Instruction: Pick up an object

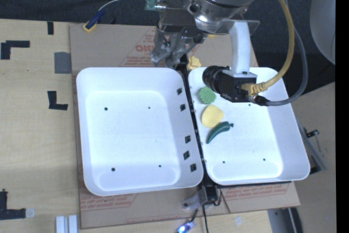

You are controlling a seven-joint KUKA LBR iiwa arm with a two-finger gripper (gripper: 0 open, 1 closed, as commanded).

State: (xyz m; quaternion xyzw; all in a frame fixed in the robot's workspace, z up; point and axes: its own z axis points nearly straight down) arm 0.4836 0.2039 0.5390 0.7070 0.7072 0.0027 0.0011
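Observation:
The right bin (272,166) holds three small items near its left wall: a green round textured object (207,95), a yellow lump (212,115) just in front of it, and a dark green pepper-shaped piece (219,131). A small pale yellow piece (194,63) lies at the bin's far left corner. My gripper (170,57) hangs over the far edge of the bins, near the divider, just left of the pale yellow piece. I see nothing held in it. The wrist and a black camera unit (226,84) hide part of the right bin's far side.
The left bin (131,177) shows a bare white floor. Both bins rest on a cardboard sheet (109,46) on the wooden bench. Cables run from the wrist over the right bin's far right corner.

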